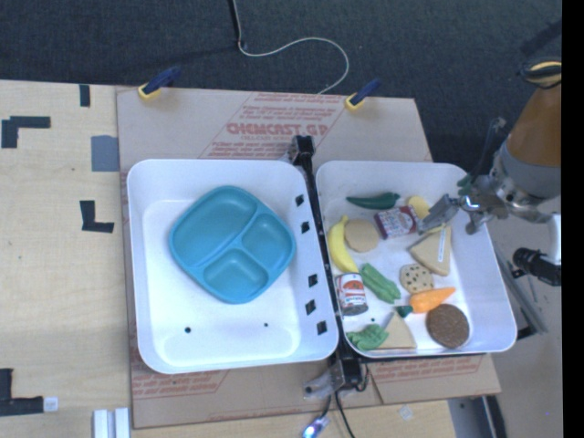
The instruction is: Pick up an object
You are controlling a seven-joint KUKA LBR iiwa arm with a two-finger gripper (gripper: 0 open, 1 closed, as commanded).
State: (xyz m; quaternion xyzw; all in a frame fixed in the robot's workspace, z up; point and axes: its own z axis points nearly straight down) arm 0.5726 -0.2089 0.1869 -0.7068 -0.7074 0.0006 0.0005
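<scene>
The right bin (493,272) holds several toy foods: a banana (340,245), a dark green pepper (372,200), a red and white packet (394,221), a cheese wedge (433,252), a chip cookie (414,276), a carrot (429,299), a brown patty (447,325), a small can (352,293) and a green pickle (380,282). My gripper (445,211) hangs over the bin's upper right part, just above the cheese wedge and right of the packet. Nothing shows in its grasp.
The left bin (151,245) holds a blue divided plate (233,243). A black divider (315,235) runs between the bins. A sandwich triangle with lettuce (385,336) lies at the right bin's front edge. The arm's orange band (538,126) rises at the far right.
</scene>
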